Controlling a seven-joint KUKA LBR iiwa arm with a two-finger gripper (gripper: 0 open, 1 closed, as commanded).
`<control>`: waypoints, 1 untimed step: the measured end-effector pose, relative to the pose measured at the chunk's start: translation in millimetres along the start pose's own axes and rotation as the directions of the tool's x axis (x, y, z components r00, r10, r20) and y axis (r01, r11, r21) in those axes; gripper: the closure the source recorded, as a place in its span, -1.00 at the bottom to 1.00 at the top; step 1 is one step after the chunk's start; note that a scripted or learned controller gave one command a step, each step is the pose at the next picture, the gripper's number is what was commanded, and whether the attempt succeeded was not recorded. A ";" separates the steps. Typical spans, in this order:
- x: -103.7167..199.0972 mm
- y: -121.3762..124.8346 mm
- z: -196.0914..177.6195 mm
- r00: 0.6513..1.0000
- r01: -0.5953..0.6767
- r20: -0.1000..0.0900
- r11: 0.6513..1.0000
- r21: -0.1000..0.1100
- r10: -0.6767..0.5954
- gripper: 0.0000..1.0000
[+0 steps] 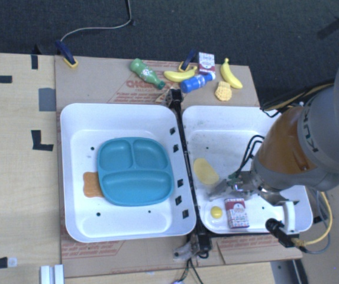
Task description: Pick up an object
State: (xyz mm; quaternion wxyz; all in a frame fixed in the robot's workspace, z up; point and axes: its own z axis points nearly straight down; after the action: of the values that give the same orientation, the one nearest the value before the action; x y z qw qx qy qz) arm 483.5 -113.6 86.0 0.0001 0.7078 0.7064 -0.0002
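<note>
Lower right of the frame, my tool (225, 185) hovered low between the yellow piece (205, 170) and red carton (236, 212); its grip state was indeterminate.

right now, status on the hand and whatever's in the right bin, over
Hand low in right white bin, nothing visibly held. Pale yellow rounded piece just left of it; small red-and-white carton and small yellow ball nearer the front. Nothing blocking.

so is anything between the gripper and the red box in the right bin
Nothing visible. The gripper sits low in the right bin, and the red box lies just below it in the view with bare white floor between. The pale yellow piece and small yellow item lie off to the side.
</note>
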 end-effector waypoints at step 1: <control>0.2 1.8 -10.7 1.000 0.000 0.000 1.000 -0.005 0.000 1.00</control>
State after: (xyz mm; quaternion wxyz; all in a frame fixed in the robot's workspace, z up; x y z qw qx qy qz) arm 485.3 -113.3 96.7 0.0018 0.7078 0.7064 0.0014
